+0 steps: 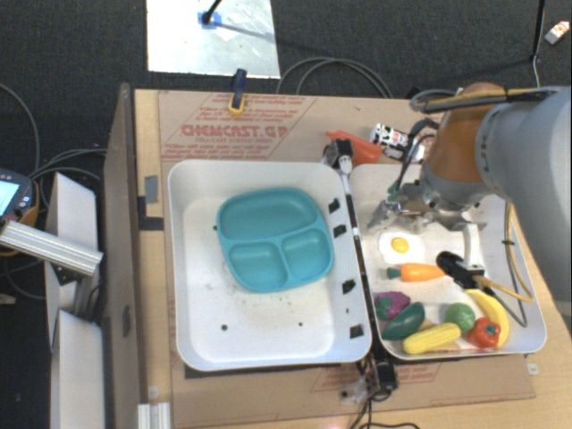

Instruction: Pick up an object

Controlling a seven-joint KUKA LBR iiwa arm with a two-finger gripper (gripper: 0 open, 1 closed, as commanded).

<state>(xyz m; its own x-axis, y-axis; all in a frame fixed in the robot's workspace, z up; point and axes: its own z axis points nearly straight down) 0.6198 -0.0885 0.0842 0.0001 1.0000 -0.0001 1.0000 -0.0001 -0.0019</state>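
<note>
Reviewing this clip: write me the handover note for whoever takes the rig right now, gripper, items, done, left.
Gripper: low in the right bin, at its far end above the fried egg; nothing seen between the fingers.
Items, all in the right bin: egg, carrot, banana, corn, tomato, green and purple vegetables.
Left bin: teal divided plate.
Done: no pick visible.
Left: grasp and lift one item; the egg looks nearest.

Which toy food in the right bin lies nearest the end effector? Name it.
The fried egg, white with a yellow yolk, lies just below the end effector. The carrot, banana and corn lie farther down the bin.
</note>
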